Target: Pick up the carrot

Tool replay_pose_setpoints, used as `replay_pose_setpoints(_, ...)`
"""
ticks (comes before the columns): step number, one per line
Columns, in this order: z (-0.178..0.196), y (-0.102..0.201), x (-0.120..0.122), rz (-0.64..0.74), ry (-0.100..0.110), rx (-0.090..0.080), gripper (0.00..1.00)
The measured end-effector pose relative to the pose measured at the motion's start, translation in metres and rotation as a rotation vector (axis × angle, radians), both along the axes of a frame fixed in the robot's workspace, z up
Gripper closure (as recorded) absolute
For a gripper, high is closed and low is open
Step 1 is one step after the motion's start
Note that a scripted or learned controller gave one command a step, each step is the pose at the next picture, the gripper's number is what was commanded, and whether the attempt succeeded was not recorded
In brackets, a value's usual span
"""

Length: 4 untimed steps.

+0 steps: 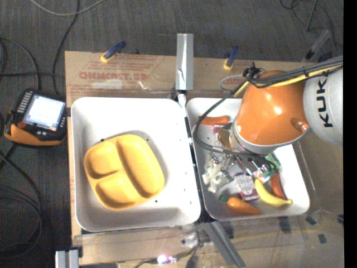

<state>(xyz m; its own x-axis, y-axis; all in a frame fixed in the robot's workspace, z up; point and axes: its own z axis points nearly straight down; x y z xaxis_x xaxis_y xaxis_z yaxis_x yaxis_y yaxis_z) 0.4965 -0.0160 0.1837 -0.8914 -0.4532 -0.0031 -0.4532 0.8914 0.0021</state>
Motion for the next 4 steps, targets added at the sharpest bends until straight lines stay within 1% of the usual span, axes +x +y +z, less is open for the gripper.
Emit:
replay_pose_setpoints(1,0.023,-0.046,0.011,0.063,0.0,-0.002,1.0)
replay_pose_setpoints(2,-0.082,-0.078,0.001,0.168,0.002,-0.001,1.0)
replay_pose_setpoints(3,-0.09,-0.156,0.067,0.278,-0.018,-0.007,1.0)
replay_pose_setpoints(4,-0.081,-0.154,0.068,0.277,-0.022,-0.004,1.0)
